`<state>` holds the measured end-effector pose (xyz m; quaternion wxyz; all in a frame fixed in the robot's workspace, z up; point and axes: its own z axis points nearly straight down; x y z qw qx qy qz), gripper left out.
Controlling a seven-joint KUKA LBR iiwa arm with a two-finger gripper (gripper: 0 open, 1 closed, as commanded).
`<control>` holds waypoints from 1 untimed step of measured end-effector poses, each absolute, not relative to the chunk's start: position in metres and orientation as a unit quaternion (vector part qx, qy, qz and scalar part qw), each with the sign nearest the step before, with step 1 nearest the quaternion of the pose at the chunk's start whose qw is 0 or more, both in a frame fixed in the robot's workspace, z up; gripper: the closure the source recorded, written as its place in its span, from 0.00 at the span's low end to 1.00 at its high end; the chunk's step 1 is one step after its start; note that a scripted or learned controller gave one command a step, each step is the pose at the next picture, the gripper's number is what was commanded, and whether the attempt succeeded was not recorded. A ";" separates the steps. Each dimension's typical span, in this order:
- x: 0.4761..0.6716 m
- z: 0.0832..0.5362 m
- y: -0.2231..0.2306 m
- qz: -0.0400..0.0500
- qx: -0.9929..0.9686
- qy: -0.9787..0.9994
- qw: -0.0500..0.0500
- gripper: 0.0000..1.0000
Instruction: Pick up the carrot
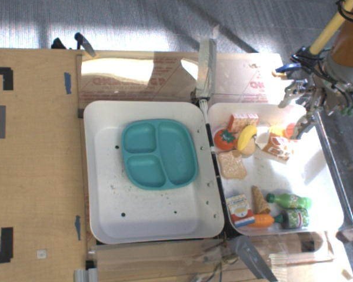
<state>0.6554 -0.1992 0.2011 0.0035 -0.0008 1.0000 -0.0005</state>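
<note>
The carrot (262,220) is small and orange, lying along the front wall of the right bin (317,175). It sits between a little carton (239,209) and a dark green bottle (294,218). My gripper (295,113) hangs over the bin's back right corner, far from the carrot. Its two fingers stand apart with nothing between them, so it is open. One fingertip (304,126) is close to a small red-orange piece (290,130) by the back wall.
The right bin also holds a tomato (225,140), a banana (247,138), an orange box (242,122), a bread slice (232,164), a cake-like wedge (276,147), a cone (259,198) and a light green bottle (289,201). A teal divided plate (159,153) lies in the left bin (100,175).
</note>
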 end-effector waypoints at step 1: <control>0.573 0.213 -0.159 0.000 0.012 1.000 0.004 0.00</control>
